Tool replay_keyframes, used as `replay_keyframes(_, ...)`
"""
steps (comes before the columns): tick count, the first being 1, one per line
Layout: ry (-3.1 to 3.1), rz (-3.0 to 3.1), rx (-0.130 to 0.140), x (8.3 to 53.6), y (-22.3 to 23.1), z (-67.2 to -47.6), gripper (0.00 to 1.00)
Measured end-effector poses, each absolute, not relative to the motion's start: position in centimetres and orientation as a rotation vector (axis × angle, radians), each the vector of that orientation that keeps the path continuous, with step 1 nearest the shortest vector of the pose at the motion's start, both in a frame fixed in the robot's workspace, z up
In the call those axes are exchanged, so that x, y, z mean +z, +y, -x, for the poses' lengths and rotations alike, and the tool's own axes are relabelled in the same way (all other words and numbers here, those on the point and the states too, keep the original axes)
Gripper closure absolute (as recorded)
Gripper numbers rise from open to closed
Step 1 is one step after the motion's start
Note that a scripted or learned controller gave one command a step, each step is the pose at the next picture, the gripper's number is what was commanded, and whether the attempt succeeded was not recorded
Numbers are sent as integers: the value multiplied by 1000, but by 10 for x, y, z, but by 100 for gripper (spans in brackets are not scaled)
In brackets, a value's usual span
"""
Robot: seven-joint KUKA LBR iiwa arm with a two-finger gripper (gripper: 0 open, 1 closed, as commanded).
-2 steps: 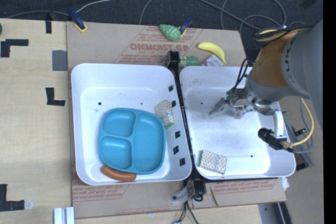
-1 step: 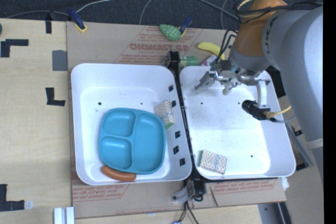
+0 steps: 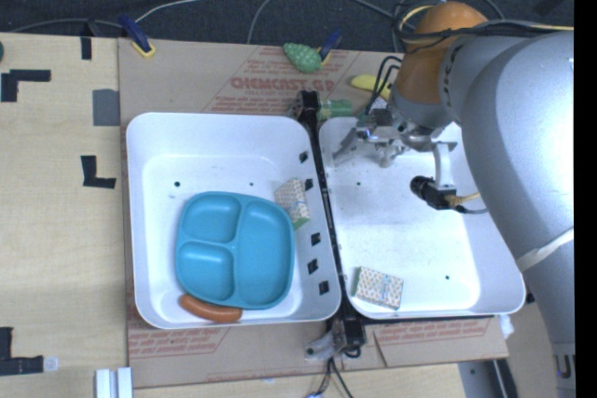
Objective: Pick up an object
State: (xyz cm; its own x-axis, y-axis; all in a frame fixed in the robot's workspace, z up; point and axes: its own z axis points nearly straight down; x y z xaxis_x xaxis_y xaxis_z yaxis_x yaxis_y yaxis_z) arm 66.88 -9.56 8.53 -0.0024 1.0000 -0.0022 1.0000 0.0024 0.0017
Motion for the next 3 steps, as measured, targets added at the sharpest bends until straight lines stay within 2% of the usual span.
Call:
replay_keyframes(1,2221,-2221,-4,106,-145,-631,0)
replay_keyframes(2,2221,-2218,-1,86,-108,-630,0)
replay_keyframes(3,2222,-2218,1,85,-95,-669,0)
